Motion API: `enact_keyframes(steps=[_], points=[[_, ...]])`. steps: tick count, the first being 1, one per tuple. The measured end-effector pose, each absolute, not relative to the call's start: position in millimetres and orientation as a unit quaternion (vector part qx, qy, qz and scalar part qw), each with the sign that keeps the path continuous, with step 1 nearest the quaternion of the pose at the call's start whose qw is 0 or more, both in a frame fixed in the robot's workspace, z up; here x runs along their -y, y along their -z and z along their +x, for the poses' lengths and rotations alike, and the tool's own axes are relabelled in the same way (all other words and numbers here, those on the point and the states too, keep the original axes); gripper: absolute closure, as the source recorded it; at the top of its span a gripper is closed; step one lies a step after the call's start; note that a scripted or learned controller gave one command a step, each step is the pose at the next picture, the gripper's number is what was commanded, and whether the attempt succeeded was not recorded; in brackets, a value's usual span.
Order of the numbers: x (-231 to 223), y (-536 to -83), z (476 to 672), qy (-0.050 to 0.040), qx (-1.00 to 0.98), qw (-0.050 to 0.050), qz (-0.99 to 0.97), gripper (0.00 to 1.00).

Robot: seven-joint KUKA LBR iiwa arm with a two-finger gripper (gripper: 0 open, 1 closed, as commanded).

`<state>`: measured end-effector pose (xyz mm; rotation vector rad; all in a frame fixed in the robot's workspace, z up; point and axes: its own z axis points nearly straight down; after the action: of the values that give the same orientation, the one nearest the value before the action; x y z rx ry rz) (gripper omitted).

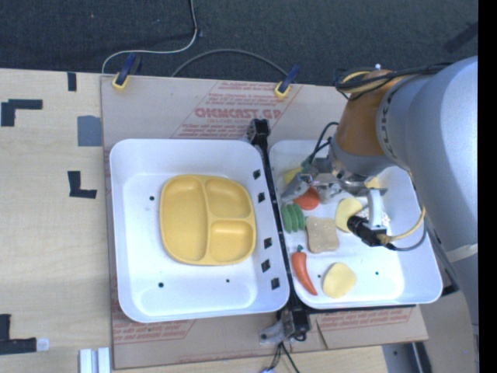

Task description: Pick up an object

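Observation:
The right bin (419, 282) holds several toy foods. A red-orange round piece (308, 201) lies near its left wall, with a green piece (293, 217) just below it. A tan bread slice (321, 235), an orange carrot (303, 271) and a pale yellow round piece (338, 280) lie toward the front. Another yellow piece (346, 211) sits mid-bin, and a small yellow bit (290, 176) shows by the divider. My gripper (313, 183) hangs low, directly above the red-orange piece. Nothing shows as lifted.
The left bin (132, 231) carries a yellow divided plate (208, 217). A black divider strip (268, 208) runs between the bins. The grey arm with its orange band (361, 127) covers the right bin's back right part.

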<state>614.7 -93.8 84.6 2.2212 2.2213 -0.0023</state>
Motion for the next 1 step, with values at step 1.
enact_keyframes(steps=[1], points=[[98.3, -84.0, 647.8, -0.0004, -0.708, 0.0, 0.706, 0.0]])
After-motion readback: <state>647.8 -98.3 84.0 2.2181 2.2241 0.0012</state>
